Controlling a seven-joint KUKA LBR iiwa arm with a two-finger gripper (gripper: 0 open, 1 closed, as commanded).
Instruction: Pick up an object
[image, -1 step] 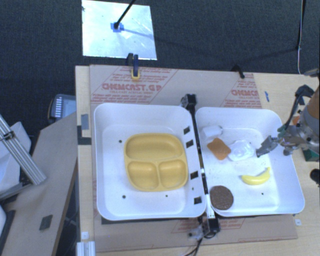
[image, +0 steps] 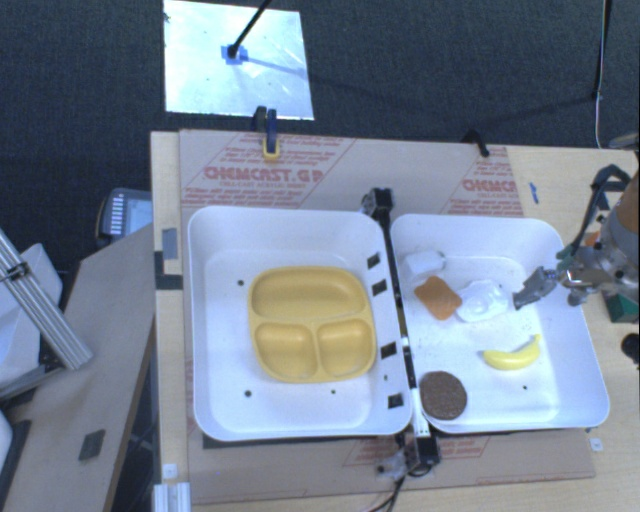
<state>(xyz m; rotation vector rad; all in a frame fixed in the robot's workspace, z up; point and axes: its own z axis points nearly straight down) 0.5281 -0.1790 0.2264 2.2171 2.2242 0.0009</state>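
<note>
Camera view: looking down at a slant on 2 white bins side by side.
Left bin (image: 215, 330): holding 1 yellow divided tray (image: 308, 322), 3 compartments, nothing in them.
Right bin (image: 570, 330): holding a small white piece (image: 424, 262), orange sponge-like block (image: 437, 297), crumpled white item (image: 483, 300), yellow banana (image: 513, 354), round brown disc (image: 443, 394).
Gripper (image: 528, 290): hovering at right side of right bin, tip just beside crumpled white item, nothing visibly between fingers; open or closed, cannot tell.
Likely target: crumpled white item, judging by nearness.
Handling guess: looking light, soft, probably deforming under squeeze; pinching across the bunched middle seeming safest.
Alternative: banana, likely light toy, curved and smooth, possibly slipping; gripping across the mid-body.
</note>
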